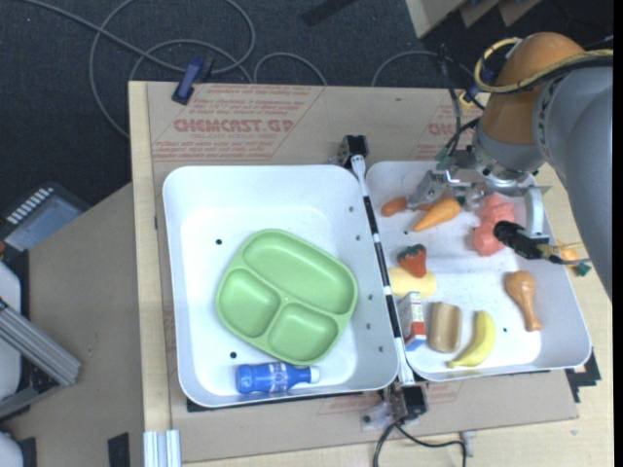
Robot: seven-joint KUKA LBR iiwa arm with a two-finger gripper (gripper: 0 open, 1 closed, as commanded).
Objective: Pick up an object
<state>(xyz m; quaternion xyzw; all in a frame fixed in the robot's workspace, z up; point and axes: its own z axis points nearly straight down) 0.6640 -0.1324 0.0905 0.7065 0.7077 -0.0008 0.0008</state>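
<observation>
I have the arm (545, 95) reaching in from the upper right of the frame, and its pincer (458, 185) sits low over the upper part of the right bin (560, 343), right at the thick end of the carrot (436, 214). Whether the pincer is released or clenched I cannot tell, and I see nothing clearly between it that I would call held. The carrot lies slantwise near the bin's top left, with a smaller orange piece (393, 205) just beside it toward the divider. My guess is the program picked the carrot because it lies apart from the crowded lower half, where a banana (475, 341), a brown can (444, 326), a small bottle (416, 319) and a strawberry (414, 260) cluster near the bin's left wall. A pink lump (490, 232) lies just right of the pincer, and a drumstick (523, 295) sits toward the right wall. The open white floor in the bin's middle gives room to lift straight up; the top rim is close, so I would avoid drifting upward in frame. The left bin (195, 222) holds a green divided tray (284, 296) and a blue bottle (274, 378) at its lower edge, with free floor along its top. The brown surface (243, 125) shows beyond both bins.
</observation>
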